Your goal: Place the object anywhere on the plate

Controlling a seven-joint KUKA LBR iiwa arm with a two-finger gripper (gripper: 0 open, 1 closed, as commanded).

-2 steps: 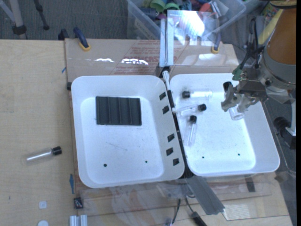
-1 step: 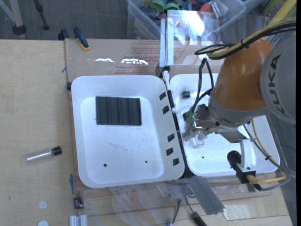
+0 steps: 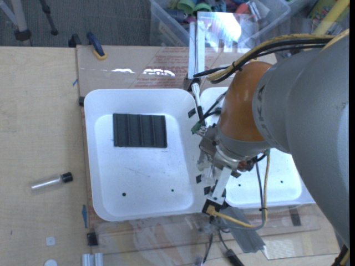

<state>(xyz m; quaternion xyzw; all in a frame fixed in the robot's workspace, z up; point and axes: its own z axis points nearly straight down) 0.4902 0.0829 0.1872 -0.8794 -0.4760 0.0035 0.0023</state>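
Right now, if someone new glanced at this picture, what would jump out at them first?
The big grey arm with its orange band fills the right side, hanging over the right bin. Next comes the dark ridged plate, lying flat toward the back of the left bin. A small clear vial lies on the bench left of the bins.

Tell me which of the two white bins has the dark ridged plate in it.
The left bin, away from the arm; the dark ridged plate lies flat in its upper half.
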